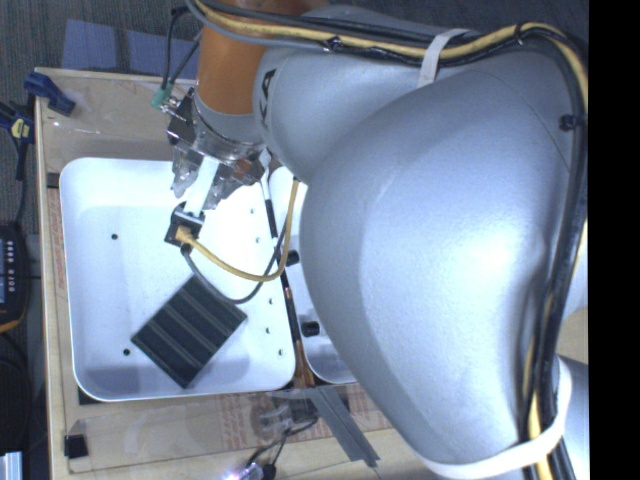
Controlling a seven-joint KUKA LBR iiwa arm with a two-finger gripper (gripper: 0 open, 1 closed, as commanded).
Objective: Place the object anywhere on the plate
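Note:
A flat black ribbed rectangular slab (190,330) lies at an angle on the floor of the left white bin (85,268), near its front. My gripper (197,196) hangs over the back part of the same bin, well above and behind the slab. Its two silver fingers (183,178) stand apart, and I see nothing between them. The large grey arm hides most of the right side of the view.
A sliver of the right bin (325,366) shows under the arm. The bench's wooden frame (60,118) runs around the bins, with a blue clamp (48,90) at the back left corner. A black device (10,268) sits off the bench's left edge.

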